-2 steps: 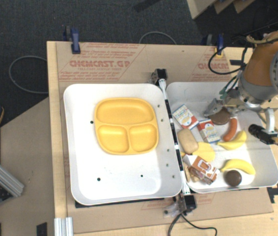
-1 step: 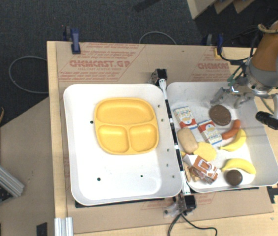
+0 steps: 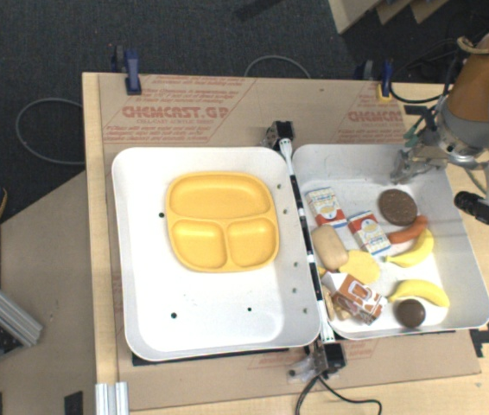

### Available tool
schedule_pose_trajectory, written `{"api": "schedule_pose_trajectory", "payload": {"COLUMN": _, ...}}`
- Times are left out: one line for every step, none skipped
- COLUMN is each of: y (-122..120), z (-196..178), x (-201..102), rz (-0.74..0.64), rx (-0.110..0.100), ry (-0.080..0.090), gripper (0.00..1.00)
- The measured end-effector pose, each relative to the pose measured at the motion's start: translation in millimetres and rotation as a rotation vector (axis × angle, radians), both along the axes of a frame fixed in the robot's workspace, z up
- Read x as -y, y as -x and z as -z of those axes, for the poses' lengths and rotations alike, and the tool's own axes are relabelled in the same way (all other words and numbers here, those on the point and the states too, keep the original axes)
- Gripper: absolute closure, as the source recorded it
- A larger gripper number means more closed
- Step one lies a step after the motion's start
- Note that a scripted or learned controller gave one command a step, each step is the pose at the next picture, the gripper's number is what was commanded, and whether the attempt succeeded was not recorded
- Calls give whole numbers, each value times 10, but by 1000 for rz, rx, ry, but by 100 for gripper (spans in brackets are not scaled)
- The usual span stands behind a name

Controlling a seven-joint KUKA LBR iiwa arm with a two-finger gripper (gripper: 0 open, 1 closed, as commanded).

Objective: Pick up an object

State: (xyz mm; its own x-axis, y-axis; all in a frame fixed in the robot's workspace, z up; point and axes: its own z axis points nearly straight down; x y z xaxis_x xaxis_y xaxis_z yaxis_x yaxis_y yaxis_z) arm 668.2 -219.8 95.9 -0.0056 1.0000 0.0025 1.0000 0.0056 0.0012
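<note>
Food fills the right bin: nearest me a brown disc, a banana and a wrapped snack, then a bun, two small cartons, a second banana and a cookie. A yellow divided tray lies in the left bin. My gripper hangs over the right bin's far edge, above the cookie, gripping nothing I can see
</note>
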Motion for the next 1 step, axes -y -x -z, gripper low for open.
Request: {"api": "schedule_pose_trajectory", "payload": {"y": 1, "z": 10, "x": -40, "rz": -1, "rx": -7, "ry": -10, "gripper": 0}}
